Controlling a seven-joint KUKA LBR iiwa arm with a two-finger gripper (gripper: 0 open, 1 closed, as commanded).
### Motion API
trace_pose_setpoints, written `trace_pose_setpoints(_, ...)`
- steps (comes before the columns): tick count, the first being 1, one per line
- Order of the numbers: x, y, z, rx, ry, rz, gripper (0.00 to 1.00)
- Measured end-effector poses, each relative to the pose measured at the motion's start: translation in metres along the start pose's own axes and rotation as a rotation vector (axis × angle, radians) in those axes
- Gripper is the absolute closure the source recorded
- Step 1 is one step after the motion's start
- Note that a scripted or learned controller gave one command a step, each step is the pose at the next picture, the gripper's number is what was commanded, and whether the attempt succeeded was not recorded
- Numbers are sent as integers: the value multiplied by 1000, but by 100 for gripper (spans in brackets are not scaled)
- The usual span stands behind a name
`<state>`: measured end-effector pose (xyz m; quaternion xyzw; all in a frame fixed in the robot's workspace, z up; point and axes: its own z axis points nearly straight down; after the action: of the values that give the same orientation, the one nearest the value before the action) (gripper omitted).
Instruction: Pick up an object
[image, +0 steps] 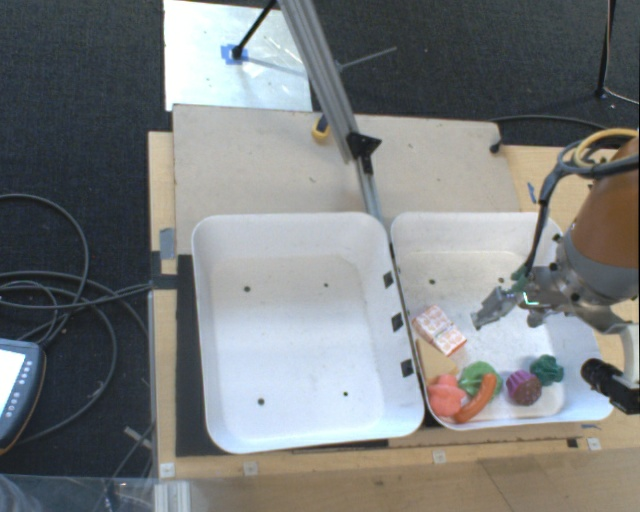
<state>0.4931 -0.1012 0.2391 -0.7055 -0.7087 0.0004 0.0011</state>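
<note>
My gripper (492, 310) hangs over the middle of the right bin (460, 235), reaching in from the right. Its grey fingers point left and down, and I see nothing between them. A small pink and white box (440, 329) lies just left and below the fingertips. Along the bin's front edge lie a red-orange toy vegetable with a green top (462, 391), a purple round toy (523, 387) and a dark green toy (547, 369).
The left bin (300, 330) sits beside the right one, sharing a raised divider with black clips (396, 322). A grey pole (330, 80) slants across the back of the bench. Cables lie on the floor at left.
</note>
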Motion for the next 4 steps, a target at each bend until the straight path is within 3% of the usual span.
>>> trace_pose_setpoints(1, 0, 1, -2, -4, -1, 3, 0)
trace_pose_setpoints(3, -8, 2, 97, 2, 0, 4, 0)
trace_pose_setpoints(4, -7, 4, 146, -6, 2, 5, 0)
